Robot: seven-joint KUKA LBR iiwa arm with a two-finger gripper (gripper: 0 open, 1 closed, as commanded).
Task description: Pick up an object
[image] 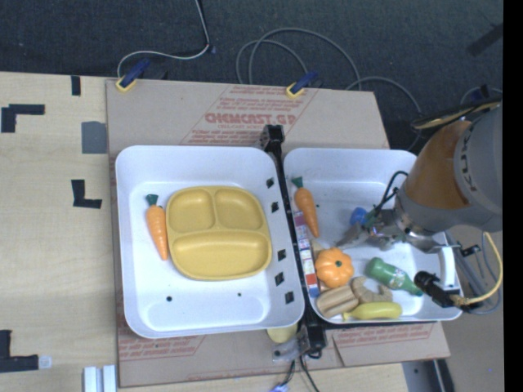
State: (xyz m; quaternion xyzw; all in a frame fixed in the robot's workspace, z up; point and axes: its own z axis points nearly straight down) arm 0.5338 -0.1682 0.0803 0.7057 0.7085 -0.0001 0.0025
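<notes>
My gripper (365, 230) is low in the right bin (343, 163), near its middle, at the end of the grey arm with its orange band (433, 178). A small blue object (359, 216) lies right against it on the far side. An orange pumpkin (333, 267) sits just below and left of it. A green bottle (391, 274) lies below it. A carrot (306, 207) lies by the bin's left wall. A tan bread roll (338, 299) and a yellow banana (377, 309) rest at the front wall.
The left bin (135, 300) holds a yellow divided plate (219, 231) and a second carrot (157, 229) beside it on the left. A black divider (283, 219) runs between the bins. Cables (270, 51) lie behind the bench.
</notes>
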